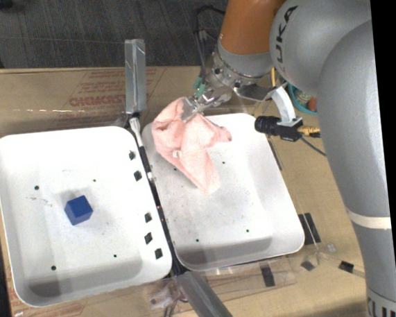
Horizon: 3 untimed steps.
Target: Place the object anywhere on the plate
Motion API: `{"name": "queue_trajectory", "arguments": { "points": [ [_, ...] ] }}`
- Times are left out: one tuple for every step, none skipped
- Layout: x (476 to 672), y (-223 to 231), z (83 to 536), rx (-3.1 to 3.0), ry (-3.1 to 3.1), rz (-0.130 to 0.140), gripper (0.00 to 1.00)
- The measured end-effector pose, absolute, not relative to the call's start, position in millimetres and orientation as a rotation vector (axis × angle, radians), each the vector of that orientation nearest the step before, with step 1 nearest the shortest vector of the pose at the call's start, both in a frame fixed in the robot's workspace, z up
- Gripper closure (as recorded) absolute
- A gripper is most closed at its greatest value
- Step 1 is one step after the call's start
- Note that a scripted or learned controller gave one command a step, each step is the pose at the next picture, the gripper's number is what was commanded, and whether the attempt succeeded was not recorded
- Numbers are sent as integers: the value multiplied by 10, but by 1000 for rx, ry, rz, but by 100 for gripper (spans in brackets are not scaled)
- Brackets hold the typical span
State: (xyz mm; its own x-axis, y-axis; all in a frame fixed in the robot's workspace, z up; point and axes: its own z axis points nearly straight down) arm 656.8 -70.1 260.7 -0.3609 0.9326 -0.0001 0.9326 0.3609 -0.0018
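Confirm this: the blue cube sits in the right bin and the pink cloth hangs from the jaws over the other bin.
Wrong on one count. The camera view shows the blue cube in the left bin, not the right one. The pink cloth does hang from the jaws of the gripper over the other bin.

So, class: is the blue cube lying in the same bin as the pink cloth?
No: the blue cube sits in the left bin, the pink cloth over the right bin.

pink cloth [188, 145] hangs from gripper [198, 105]
over right bin [258, 204]; blue cube [78, 209] in left bin [19, 178].
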Motion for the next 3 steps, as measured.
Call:
{"name": "queue_trajectory", "arguments": {
  "points": [
    [6568,-675,2306,-1764,-2596,6,100],
    [6217,-242,2379,-1204,-2898,3,100],
    [5851,58,2275,-593,-3081,3,100]
  ]
}}
